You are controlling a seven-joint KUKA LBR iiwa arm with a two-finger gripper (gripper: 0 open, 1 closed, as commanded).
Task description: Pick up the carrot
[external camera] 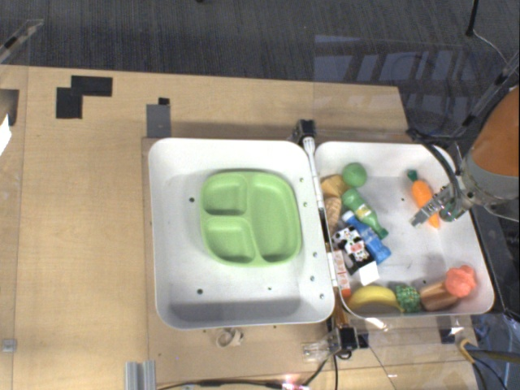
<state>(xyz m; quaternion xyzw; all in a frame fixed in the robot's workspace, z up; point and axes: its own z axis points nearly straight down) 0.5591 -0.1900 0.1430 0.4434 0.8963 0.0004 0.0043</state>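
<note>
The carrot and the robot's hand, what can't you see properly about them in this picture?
- Carrot: its lower tip is covered by the hand, so its full length is hidden.
- Hand: too small and blurry in the camera view to make out how it is set or whether it touches the carrot.
- Arm: cut off by the picture's right edge.
- Toys along the right bin's left wall: piled together, too small to name surely.

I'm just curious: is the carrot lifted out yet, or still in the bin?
In the bin. The carrot lies on the floor of the right bin, with the gripper right beside it.
</note>
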